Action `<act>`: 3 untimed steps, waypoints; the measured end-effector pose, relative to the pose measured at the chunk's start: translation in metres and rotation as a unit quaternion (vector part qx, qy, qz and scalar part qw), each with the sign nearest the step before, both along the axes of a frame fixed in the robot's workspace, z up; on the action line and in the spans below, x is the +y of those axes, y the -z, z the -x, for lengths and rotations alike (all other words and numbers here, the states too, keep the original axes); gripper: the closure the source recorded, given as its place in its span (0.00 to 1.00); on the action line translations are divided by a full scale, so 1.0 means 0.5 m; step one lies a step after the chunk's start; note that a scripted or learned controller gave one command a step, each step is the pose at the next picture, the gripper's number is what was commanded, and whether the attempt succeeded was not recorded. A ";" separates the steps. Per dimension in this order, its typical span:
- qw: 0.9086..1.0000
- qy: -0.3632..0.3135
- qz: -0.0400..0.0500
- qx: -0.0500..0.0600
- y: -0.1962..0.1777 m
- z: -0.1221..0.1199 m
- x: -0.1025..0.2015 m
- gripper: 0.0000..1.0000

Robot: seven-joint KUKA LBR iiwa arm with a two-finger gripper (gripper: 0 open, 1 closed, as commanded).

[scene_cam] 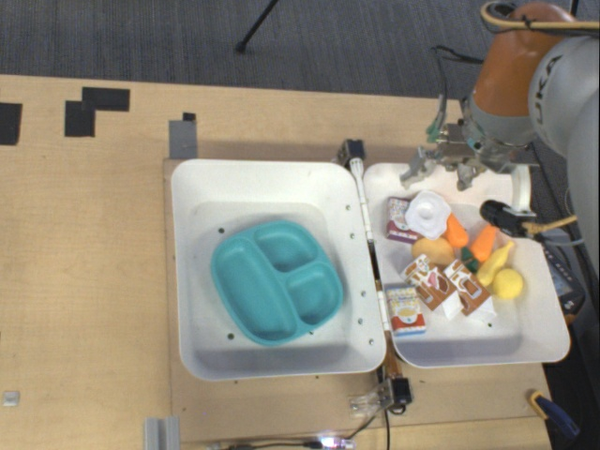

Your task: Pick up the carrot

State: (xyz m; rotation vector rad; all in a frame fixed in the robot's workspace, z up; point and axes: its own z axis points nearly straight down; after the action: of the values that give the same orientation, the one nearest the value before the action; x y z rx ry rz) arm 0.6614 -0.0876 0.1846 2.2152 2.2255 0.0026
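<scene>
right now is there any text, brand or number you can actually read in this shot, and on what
None can be read.
Red and white carton: printing on its face, too blurred to read.
Two brown and white packets: white marks, too small to make out.
Purple and white pack: print blurred.
Teal tray, carrot and gripper: no lettering seen.

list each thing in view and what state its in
gripper: above the far end of the right bin, nothing seen between its fingers
carrot: lying in the right bin among other items, not held
teal tray: flat in the left bin, compartments bare
lemon: resting in the right bin near its right wall
white cup: in the right bin beside the carrot
left bin: holds the tray
right bin: crowded with toy food
</scene>
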 end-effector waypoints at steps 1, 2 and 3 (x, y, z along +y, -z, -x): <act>0.999 -0.046 0.002 -0.006 0.176 0.074 -0.092 0.00; 0.999 -0.046 -0.001 -0.006 0.191 0.165 -0.186 0.00; 0.999 -0.046 0.000 -0.006 0.172 0.165 -0.189 1.00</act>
State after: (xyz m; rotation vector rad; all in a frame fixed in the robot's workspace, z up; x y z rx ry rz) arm 0.5790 -0.1821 0.0988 2.1049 2.3172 0.0153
